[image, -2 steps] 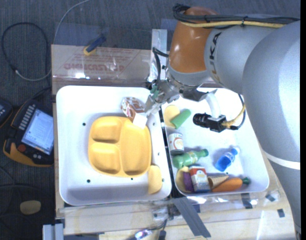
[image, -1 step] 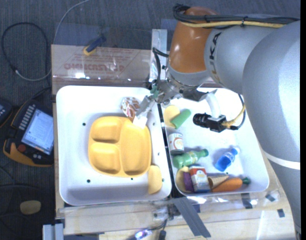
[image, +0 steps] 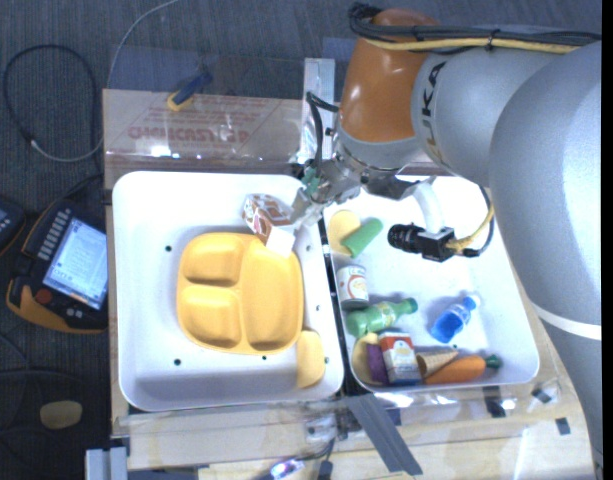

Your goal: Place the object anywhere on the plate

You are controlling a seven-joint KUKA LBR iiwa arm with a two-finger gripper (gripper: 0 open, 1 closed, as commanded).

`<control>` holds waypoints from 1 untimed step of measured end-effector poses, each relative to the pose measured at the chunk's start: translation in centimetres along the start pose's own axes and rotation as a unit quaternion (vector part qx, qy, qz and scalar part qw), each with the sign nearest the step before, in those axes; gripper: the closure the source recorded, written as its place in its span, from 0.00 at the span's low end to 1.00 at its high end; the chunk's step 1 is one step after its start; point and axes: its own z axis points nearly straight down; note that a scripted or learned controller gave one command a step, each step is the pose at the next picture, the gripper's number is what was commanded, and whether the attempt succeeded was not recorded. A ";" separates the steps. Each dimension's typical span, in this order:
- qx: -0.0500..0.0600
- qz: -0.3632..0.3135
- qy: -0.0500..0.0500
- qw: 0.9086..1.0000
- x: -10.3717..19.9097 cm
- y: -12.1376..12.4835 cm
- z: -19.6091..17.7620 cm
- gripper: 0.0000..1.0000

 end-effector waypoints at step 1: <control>-0.004 -0.037 -0.007 0.999 6.2 3.0 3.7 1.00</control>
